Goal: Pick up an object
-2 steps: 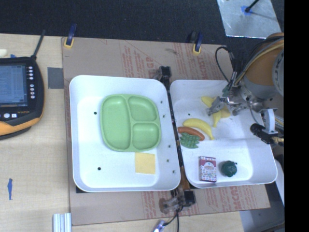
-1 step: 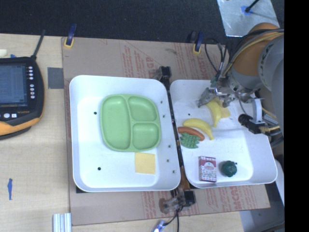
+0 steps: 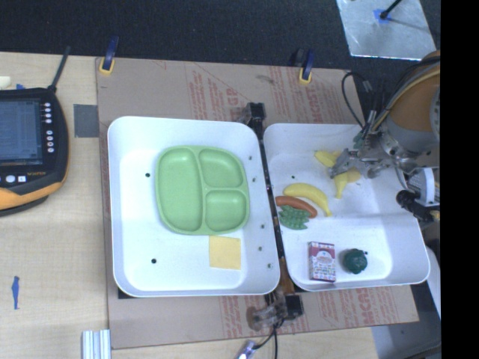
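Nearest, in the right bin (image 3: pixel 408 245), a red box (image 3: pixel 322 261) and a dark green ball (image 3: pixel 354 260) lie apart, easy to reach singly. Behind them a banana (image 3: pixel 308 196), a sausage (image 3: pixel 296 204) and green pods (image 3: pixel 294 217) touch, a harder pick. Farthest, the tool (image 3: pixel 352 163) hangs low over yellow pieces (image 3: pixel 333 167), likely its target. Whether it is apart or together I cannot tell. The left bin (image 3: pixel 127 200) holds a green tray (image 3: pixel 202 189) and a cheese slice (image 3: pixel 225 252).
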`<state>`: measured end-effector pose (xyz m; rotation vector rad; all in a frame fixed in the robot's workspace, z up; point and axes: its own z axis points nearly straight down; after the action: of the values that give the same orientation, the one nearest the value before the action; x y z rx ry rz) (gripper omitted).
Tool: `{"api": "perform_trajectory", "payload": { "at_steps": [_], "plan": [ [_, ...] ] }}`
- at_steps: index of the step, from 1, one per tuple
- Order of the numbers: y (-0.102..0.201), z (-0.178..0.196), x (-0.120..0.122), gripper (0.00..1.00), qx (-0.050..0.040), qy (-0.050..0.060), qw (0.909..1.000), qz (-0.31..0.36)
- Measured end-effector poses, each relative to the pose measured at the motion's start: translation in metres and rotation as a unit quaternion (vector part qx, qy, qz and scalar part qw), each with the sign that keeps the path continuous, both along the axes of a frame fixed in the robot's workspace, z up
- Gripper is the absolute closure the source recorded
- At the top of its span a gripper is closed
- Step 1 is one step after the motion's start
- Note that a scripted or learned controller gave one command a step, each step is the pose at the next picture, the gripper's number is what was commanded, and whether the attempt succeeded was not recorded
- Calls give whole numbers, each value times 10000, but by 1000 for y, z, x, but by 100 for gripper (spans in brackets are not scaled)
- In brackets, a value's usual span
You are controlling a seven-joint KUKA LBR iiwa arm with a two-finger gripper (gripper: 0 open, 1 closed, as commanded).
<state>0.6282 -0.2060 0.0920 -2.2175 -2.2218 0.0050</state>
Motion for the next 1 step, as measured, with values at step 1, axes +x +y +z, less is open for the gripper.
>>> {"api": "perform_trajectory", "payload": {
  "at_steps": [1],
  "plan": [
    [35, 0, 28, 0, 0, -12, 10000, 11]
  ]
}}
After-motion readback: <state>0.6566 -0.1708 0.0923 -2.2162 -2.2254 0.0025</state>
